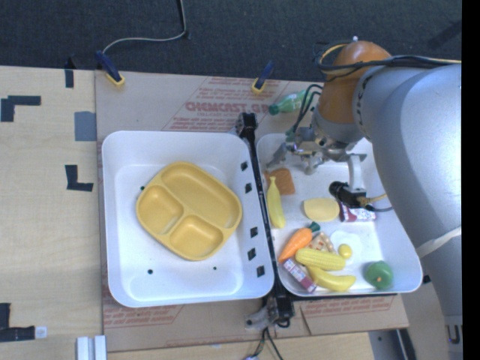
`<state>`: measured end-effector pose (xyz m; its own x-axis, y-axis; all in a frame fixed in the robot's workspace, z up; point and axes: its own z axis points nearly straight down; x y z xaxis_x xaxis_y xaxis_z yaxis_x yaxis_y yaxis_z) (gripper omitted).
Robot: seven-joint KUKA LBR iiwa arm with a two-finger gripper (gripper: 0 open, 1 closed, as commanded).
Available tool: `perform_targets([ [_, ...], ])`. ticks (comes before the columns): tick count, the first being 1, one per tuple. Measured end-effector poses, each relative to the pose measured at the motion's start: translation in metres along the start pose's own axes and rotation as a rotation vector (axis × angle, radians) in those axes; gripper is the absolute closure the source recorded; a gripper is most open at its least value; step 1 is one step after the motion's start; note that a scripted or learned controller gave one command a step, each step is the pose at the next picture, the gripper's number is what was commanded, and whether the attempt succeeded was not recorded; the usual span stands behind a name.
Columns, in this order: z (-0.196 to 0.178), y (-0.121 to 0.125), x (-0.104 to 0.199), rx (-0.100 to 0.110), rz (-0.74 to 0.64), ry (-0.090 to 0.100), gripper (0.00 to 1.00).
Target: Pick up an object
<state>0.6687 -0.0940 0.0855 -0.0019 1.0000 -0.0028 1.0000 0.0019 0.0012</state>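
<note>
Cardboard [172, 111] underlies both bins [120, 223] on wooden bench [37, 238].

Both white bins [120, 223] look like smooth, slightly glossy plastic. The yellow divided tray [189, 210] has a matt plastic finish. The desk [45, 238] shows pale wood grain, overlaid with matt brown cardboard [187, 103] printed in red. The toy corn [321, 259], carrot [295, 244] and green pepper [379, 274] appear as shiny moulded plastic. The arm's grey shell [420, 141] looks smooth and satin.
</note>
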Motion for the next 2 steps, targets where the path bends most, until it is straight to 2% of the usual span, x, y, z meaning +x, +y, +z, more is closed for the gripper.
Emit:
perform_targets([
  [2,-0.0002,-0.0056,0.0003,-0.001,0.0,0.0,0.0],
])
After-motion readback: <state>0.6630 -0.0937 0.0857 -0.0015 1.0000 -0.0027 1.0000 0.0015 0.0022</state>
